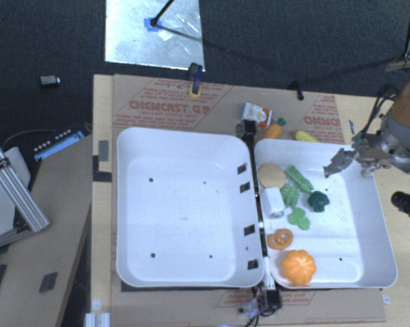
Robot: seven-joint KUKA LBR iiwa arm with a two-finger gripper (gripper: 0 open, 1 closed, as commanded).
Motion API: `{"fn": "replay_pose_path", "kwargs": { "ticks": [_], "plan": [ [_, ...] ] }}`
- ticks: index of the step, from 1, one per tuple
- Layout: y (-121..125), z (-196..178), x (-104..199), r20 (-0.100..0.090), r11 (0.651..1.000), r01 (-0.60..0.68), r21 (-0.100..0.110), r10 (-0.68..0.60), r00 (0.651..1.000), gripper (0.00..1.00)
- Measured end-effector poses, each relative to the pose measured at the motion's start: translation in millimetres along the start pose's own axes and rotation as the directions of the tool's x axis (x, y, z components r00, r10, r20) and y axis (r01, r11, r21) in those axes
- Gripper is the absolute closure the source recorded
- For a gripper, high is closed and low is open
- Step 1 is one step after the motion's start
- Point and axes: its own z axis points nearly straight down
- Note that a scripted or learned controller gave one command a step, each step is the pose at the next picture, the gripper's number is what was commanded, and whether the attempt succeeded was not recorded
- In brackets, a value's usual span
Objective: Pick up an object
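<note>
Broccoli [318, 201] (dark green, small) lies in the right bin [371, 234]; the gripper [351, 162] hovers nearby, holding nothing, opening unclear.

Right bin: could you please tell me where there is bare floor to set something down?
The right bin is bare along its right side and near-right corner, right of the dark green piece and orange ball. Its left side, by the divider, is crowded.

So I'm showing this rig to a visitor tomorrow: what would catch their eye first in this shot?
Probably the orange pumpkin-like toy at the near edge of the right bin, the brightest thing there. Next, the green toy foods bunched against that bin's left wall. The gripper hangs over the bin's far side, holding nothing.
</note>
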Motion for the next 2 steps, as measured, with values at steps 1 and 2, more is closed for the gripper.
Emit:
{"fn": "replay_pose_path", "kwargs": {
  "ticks": [1, 2],
  "plan": [
    [1, -11, 0, 0.0, 1.0, 0.003, -0.004, -0.003, 1.0, 1.0],
    [56, 71, -26, 0.001, 1.0, 0.002, 0.002, -0.002, 1.0, 1.0]
  ]
}}
